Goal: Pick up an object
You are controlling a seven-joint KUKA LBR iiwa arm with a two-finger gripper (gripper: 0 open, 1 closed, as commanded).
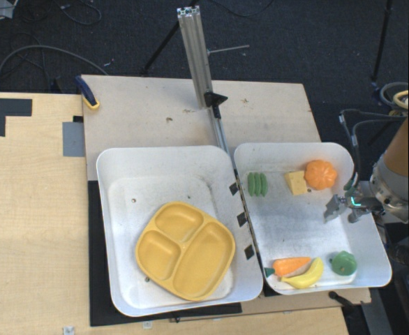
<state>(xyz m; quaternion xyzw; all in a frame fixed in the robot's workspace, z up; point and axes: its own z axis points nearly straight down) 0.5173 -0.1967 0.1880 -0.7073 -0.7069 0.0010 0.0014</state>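
The right bin [295, 222] holds several toy foods. An orange fruit [320, 174] touches a yellow cheese block [296, 183] at the back, with a green pea pod [257, 184] to their left. Along the front edge lie an orange carrot [291, 264], a yellow banana [306, 276] and a round green fruit [343, 262]. My gripper [344, 211] hovers over the bin's right side, below and right of the orange fruit. It is open, with nothing between its fingers.
The left bin [114, 169] holds a yellow divided plate [185, 250]. A metal post [196, 54] rises behind the bins, with black clips along the wall between them. A wooden table lies to the left.
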